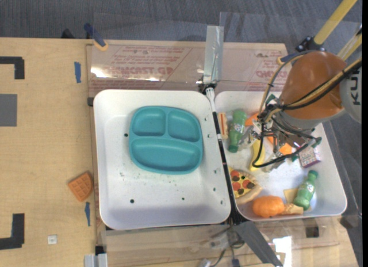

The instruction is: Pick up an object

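The arm's orange wrist band [310, 84] hangs over the right bin [336, 194], and my gripper [275, 142] reaches down among the toys near the bin's middle. Right by the gripper lie a yellow banana [257, 155], a green bottle [236, 129] lying on its side, and a small purple-white box [309, 157]. Nearer the front sit a pizza slice [243, 183], an orange fruit [268, 206] and a small green bottle [306, 189]. Cables and the wrist hide the fingers.
A teal divided plate [167, 139] lies in the left bin [115, 202]. A waffle-shaped toy [80, 186] rests on the wooden bench left of the bins. A clear divider wall [214, 53] stands behind the two bins.
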Robot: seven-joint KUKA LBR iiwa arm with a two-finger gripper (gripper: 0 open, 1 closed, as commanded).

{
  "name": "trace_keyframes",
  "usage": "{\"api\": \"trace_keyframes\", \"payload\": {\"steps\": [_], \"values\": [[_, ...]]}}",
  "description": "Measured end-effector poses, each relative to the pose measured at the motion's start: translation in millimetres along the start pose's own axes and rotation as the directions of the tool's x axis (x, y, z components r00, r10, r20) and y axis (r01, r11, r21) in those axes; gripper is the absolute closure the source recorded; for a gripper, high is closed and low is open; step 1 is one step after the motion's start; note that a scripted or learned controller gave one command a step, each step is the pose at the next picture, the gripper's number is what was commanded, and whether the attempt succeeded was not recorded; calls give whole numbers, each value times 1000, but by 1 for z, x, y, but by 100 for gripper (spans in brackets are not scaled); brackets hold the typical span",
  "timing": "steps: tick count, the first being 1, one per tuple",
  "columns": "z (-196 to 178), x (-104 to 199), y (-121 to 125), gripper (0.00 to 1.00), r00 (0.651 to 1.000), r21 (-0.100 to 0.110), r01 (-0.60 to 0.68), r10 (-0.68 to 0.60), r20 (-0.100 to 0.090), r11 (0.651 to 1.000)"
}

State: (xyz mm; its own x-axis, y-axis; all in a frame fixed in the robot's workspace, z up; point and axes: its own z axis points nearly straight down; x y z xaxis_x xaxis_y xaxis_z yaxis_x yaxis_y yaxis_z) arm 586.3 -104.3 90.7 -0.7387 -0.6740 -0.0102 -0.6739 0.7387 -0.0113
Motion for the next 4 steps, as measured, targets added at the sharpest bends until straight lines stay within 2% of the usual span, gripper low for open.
{"api": "trace_keyframes", "payload": {"steps": [1, 2, 3, 4], "values": [[-14, -5, -1, 100, 1000, 8, -3, 3, 15, 1000], [-13, -5, -1, 0, 1000, 6, -3, 3, 14, 1000], [1, -9, 0, 0, 999, -2, 38, -38, 0, 999], [1, -3, -5, 0, 997, -2, 74, -74, 3, 997]]}}
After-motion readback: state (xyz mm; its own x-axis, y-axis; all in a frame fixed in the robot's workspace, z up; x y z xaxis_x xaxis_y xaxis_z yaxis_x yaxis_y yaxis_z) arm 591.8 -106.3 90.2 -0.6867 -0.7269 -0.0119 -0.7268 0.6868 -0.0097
